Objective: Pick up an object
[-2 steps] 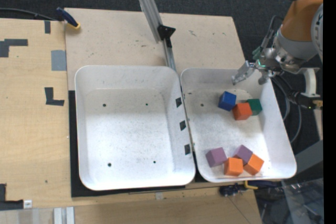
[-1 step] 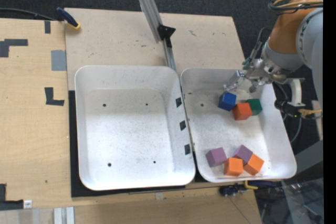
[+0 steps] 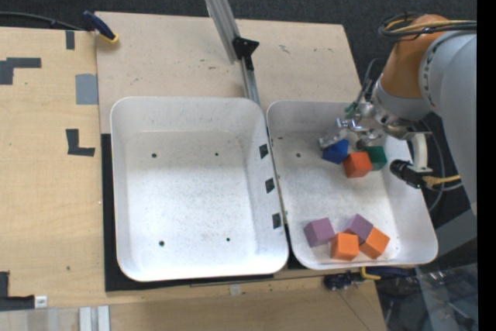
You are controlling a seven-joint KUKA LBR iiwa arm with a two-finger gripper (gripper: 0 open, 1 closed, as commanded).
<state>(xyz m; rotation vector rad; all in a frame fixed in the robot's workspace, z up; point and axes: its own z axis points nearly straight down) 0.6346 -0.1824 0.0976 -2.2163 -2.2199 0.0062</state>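
Up at the right bin point(image 3: 403, 236)'s 1 o'clock, your gripper point(image 3: 353, 132) hangs over the blue block point(image 3: 335, 153); can't tell its grip. You're probably mid-reach, so next: descend squarely, then close.

Robotics lab: arm point(image 3: 449, 81), 2 white bins point(image 3: 194, 260).

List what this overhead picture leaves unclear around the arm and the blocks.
1. End effector: too small and cluttered to tell whether it grips anything.
2. Green block: partly hidden behind the orange block.
3. Blue block: its top edge is covered by the end effector, so contact is unclear.
4. Arm: cut off by the right edge of the view.
5. Front rim of the right bin: something dark below it, too small to identify.
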